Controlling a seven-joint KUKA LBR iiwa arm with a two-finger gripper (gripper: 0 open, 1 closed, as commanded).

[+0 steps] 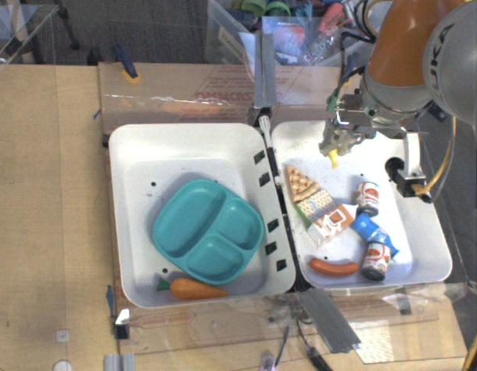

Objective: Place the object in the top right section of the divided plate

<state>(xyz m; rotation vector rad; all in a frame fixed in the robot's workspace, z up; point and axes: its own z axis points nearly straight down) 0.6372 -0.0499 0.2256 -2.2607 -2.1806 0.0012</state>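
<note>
A teal divided plate (pixel 207 230) with three sections lies in the left bin (pixel 137 161), tilted so its sections run diagonally. My gripper (pixel 336 148) hangs over the back part of the right bin (pixel 424 230), well to the right of the plate. A small yellow object (pixel 332 159) sticks out just below the fingertips, and the fingers look shut on it. The orange band and grey wrist rise above it at the upper right.
An orange carrot (pixel 198 288) lies at the left bin's front edge beside the plate. The right bin holds a pizza slice (pixel 300 182), a small box (pixel 328 216), two cans (pixel 367 197), a blue item (pixel 369 228) and a sausage (pixel 333 267). A clear tub of toys (pixel 300 6) stands behind.
</note>
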